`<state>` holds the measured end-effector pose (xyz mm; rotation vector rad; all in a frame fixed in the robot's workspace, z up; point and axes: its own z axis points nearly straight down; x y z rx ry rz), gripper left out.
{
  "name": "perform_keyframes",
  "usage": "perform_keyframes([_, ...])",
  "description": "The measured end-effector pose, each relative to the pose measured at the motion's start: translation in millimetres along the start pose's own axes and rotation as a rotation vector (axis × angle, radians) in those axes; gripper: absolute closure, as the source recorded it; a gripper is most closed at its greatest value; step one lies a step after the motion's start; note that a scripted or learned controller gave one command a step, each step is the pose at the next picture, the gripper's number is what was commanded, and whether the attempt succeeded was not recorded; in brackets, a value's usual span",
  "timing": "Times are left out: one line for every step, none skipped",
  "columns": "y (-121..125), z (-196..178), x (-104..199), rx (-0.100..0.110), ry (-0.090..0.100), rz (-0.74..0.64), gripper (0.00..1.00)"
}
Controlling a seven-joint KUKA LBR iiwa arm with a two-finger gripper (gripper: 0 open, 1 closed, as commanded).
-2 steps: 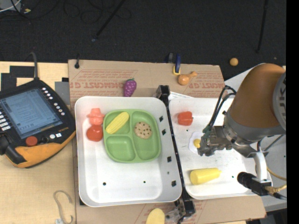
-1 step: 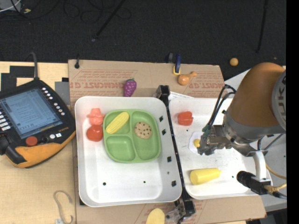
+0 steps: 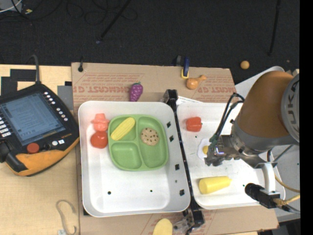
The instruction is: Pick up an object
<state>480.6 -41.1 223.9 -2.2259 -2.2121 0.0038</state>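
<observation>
White plastic carries everything you need to judge here: the right bin (image 3: 230, 109) holds the arm's work, the left bin (image 3: 127, 199) holds a green tray (image 3: 134, 158). You see the gripper (image 3: 214, 156) low over the middle of the right bin, with the arm's bulk covering that bin's right side. You cannot tell from this slant whether it is open or closed, and nothing shows between its tips, so count nothing as picked yet. A small yellow piece (image 3: 205, 150) peeks out just at the gripper's left side; whether it touches is unclear. The yellow cone (image 3: 214, 184) lies near the bin's front edge, just below the gripper, apart from it. A red pepper (image 3: 194, 124) sits toward the bin's back-left corner, well clear of the gripper. In the left bin, corn (image 3: 122, 128) and a cookie (image 3: 149, 136) rest in the tray's back compartments, and a tomato (image 3: 99, 139) lies by the bin's left edge. Judging by this, the approach is done or nearly so; the grasp itself and the lift are left, and no object is off the bin floor.
</observation>
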Motion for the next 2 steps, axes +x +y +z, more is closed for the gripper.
perform_keyframes([0, -6, 12, -0.002, 0.0, -0.006, 1.0])
perform_keyframes([1, -9, -2, -0.001, -0.001, -0.006, 1.0])
